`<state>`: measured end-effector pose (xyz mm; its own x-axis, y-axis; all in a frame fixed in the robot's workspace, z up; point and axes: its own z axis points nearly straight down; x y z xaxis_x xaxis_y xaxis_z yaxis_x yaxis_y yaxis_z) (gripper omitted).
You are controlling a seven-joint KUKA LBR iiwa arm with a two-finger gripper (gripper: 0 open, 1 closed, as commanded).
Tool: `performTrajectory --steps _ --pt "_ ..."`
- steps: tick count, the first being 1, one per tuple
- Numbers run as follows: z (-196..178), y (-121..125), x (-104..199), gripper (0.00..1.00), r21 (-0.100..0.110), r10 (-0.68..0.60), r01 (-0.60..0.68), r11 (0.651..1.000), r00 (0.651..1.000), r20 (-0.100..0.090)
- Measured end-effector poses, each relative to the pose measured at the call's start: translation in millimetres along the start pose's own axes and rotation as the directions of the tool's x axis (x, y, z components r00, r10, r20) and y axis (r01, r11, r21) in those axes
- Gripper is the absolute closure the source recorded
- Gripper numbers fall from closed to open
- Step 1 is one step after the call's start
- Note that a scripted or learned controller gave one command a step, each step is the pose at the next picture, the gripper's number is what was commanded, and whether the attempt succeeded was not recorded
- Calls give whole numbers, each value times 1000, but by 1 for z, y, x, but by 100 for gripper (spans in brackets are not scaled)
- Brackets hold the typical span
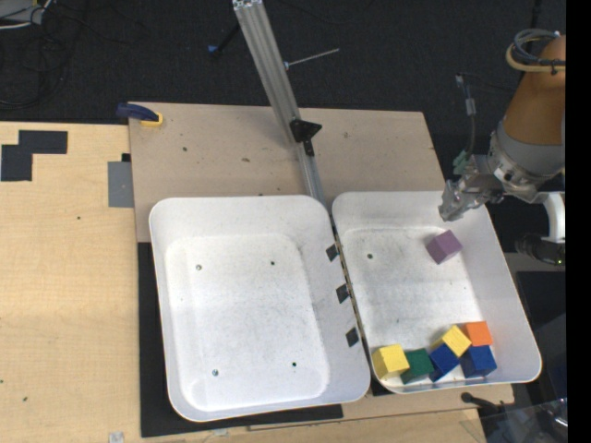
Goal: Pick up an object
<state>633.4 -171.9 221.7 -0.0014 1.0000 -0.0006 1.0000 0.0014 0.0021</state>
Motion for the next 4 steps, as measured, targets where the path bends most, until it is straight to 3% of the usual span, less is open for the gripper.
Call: performTrajectory --steps 1,2,4 --pt "2 -9 48 100 6 -3 3 1000 1000 -3" --pt "-3 -38 94 100 7 -2 2 1000 1000 -3" --pt "-9 -68 193 100 7 -4 4 1000 1000 -4"
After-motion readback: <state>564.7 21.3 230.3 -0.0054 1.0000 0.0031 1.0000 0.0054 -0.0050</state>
